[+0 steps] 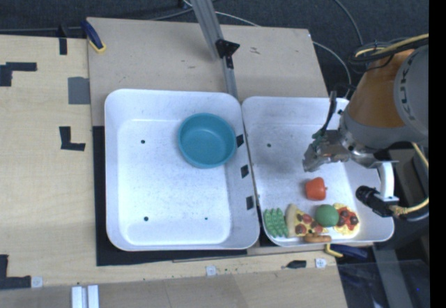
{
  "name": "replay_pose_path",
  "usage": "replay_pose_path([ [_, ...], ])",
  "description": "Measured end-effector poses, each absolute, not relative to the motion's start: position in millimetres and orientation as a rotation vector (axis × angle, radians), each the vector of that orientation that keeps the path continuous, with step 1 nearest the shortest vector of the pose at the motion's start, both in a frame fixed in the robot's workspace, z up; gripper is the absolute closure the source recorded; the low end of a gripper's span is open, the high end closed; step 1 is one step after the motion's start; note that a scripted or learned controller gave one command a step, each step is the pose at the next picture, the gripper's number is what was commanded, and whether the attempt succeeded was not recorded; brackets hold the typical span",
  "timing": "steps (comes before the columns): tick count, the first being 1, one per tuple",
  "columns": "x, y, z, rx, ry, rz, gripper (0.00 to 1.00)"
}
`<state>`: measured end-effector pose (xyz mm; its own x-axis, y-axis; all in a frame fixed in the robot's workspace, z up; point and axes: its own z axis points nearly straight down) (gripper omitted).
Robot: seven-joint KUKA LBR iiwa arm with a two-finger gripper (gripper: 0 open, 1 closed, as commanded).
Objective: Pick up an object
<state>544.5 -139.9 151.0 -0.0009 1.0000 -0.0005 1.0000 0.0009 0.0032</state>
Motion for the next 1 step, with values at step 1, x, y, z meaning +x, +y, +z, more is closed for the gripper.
replay_pose_path([
  [1, 543.8, -144.9, 194.0, 2.220, 2.220, 0.002, 1.00],
])
